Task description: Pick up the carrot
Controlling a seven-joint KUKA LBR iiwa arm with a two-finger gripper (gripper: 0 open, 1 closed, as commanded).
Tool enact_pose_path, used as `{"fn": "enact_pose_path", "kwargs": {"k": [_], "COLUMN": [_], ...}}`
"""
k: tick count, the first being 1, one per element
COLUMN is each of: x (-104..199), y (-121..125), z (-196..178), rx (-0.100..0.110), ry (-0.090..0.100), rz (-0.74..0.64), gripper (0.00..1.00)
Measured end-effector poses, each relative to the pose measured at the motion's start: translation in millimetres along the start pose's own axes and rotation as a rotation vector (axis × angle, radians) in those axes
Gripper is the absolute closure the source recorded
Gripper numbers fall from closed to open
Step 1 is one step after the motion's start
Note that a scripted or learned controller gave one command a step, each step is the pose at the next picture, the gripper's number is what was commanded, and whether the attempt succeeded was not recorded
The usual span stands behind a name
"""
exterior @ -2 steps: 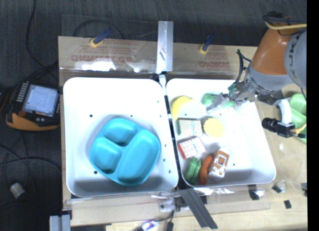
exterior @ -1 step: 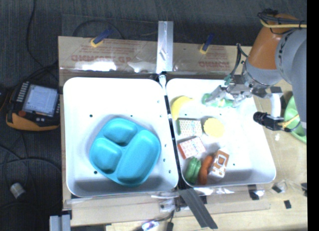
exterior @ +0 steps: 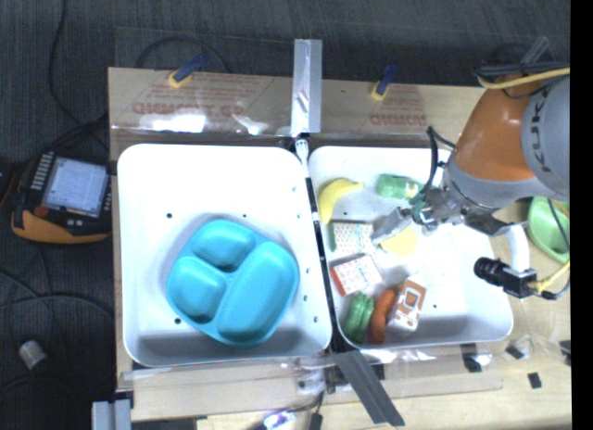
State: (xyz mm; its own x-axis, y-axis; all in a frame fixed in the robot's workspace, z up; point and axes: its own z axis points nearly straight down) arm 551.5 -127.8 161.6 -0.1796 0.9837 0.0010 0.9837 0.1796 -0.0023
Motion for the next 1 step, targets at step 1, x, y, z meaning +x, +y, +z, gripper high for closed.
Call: {"fn": "enact_pose_path", "kwargs": {"k": [1], "x": [-2.0], "y": [-6.8], "z": [66.6], "rx": [-0.018], "ry": [-0.001], "rz": [-0.101], "gripper": [0.0]}}
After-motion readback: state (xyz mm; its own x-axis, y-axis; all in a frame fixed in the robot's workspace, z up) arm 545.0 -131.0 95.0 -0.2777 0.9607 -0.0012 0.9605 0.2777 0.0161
